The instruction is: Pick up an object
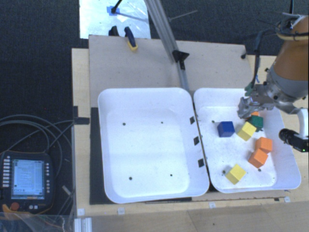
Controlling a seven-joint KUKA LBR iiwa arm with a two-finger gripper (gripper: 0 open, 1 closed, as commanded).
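Saw the gripper (249, 109) hanging low over the far side of the right bin (216, 153), at the end of the arm (289, 66) slanting in from the right. Could not tell whether it was open or closed: too blurred, and seen from above. Saw nothing clearly held in it.

Counted the candidates for the pick, all loose on the floor of that bin. Noted a green block (258, 123) and a yellow block (247, 130) touching each other just below the gripper, a blue block (225, 128) just beside them toward the bin divider, an upper orange block (264, 144) and a lower orange block (258, 157) pressed together nearer the front, and a second yellow block (236, 173) apart at the front. Glimpsed a scrap of orange right under the gripper, too hidden to name.

Judged the low stance over the green and yellow pair as a try at one of them, probably. Judged the crowding there a risk: a neighbour nudged rather than a block caught. Saw only a few dark specks in the left bin (145, 149).
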